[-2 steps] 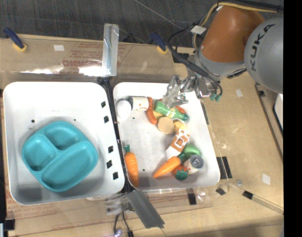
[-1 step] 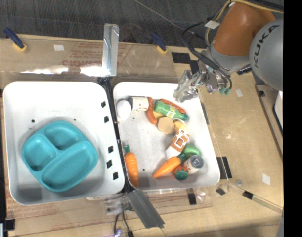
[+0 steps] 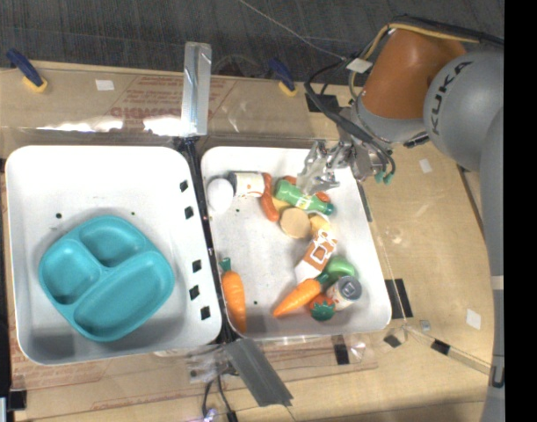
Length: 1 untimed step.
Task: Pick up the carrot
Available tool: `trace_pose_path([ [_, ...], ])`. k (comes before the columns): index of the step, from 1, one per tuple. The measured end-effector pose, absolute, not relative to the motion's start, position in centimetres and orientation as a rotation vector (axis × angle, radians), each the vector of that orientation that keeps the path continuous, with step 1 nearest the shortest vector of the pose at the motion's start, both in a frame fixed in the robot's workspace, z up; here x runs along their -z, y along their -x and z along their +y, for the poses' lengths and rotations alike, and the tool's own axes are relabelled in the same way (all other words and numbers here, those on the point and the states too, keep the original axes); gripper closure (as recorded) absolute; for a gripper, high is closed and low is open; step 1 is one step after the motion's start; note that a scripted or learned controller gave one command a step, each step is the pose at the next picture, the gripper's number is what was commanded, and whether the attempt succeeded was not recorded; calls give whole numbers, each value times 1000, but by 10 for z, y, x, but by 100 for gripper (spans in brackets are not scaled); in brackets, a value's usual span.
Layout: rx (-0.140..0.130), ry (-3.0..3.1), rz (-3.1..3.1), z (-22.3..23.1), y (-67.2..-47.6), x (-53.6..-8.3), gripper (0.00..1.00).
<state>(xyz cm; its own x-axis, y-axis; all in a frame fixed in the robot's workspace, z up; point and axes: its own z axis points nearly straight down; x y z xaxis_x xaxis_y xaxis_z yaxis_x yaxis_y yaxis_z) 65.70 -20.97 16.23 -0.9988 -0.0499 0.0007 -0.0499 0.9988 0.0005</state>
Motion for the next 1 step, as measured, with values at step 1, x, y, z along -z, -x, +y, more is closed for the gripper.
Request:
trace_pose_path([
  [1,1,-217,-3134,-166,-652,-154,100],
])
